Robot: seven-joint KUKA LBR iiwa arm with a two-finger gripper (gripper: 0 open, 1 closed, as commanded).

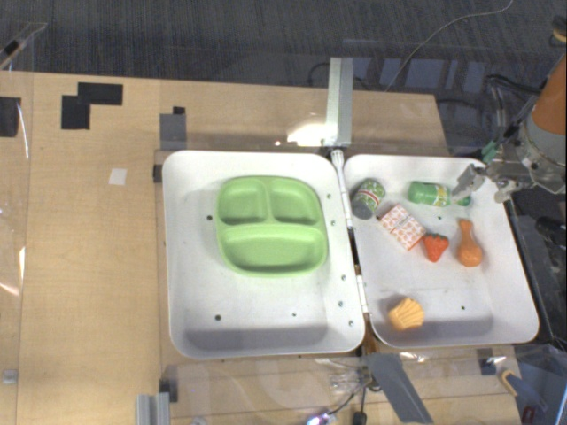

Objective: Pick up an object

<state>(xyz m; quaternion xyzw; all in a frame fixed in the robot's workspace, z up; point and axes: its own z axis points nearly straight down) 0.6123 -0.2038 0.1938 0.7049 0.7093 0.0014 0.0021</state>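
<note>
The right bin (509, 321) holds several small items. A green can (368, 197) lies on its side at the far left, with a green bottle (429, 193) to its right. Nearer the middle sit a pink-and-white patterned box (401, 227), a red strawberry (435, 247) and an orange pear-shaped toy (468, 244). A yellow-orange ridged piece (406, 312) lies at the front. My gripper (485, 186) hangs over the bin's far right corner, just right of the green bottle. Its fingers stand open with nothing between them.
The left bin (190, 317) holds a green divided plate (270, 224). A metal post (340, 104) rises behind the seam between the bins. The arm's orange band (551, 106) is at the right edge, with cables behind it.
</note>
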